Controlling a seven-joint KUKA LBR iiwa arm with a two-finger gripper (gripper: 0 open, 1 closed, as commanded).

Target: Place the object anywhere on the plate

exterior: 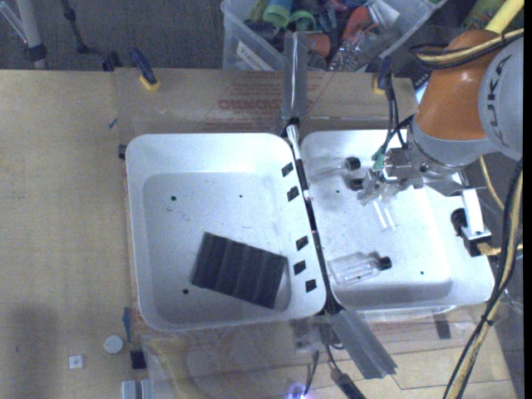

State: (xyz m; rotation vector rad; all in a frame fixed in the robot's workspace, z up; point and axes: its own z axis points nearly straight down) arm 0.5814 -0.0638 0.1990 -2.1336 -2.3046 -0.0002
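Observation:
A dark, ribbed rectangular plate (239, 270) lies flat and slightly turned near the front of the left bin (150, 160). A small clear bottle with a black cap (358, 267) lies on its side on the floor of the right bin (432, 285), close to the front wall. My gripper (382, 209) hangs over the middle of the right bin, behind the bottle and apart from it. Nothing shows in its grasp.
A divider with black clips (301, 223) runs between the two bins. A clear tub of mixed coloured items (332, 7) stands behind the bins. Yellow and black cables (499, 256) hang along the right side, and small bits (112, 344) lie on the bench at front left.

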